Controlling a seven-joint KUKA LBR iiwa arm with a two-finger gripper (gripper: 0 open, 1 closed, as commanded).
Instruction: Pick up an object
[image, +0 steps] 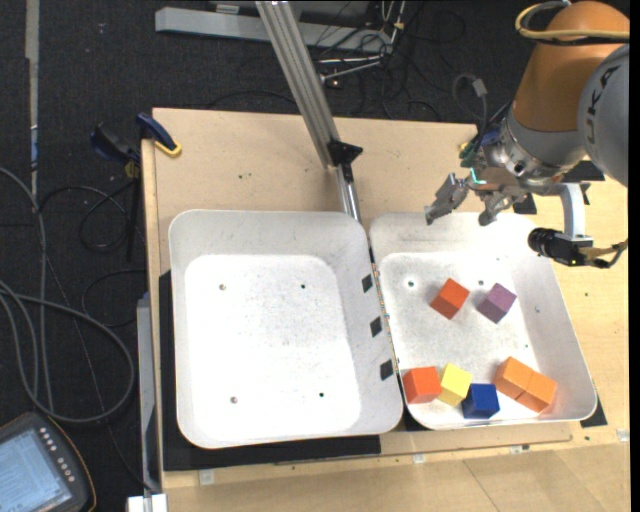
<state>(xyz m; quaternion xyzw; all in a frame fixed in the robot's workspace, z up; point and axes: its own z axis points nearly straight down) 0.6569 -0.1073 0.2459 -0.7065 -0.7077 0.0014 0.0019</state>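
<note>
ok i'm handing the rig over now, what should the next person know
Gripper: open, holding nothing, up over the far rim of the right bin.
Blocks, all in the right bin: orange cube and purple cube mid-bin; red cube, yellow cube and blue cube bunched at the near edge; orange block at the near right corner.
Left bin: bare floor.
Done: nothing picked yet.
Left: descend on a block, grip, lift.

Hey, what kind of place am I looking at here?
Probably a robotics lab test bench: a robot arm hangs over two white bins, coloured blocks sit in the right one, and cables trail across the dark floor.
</note>
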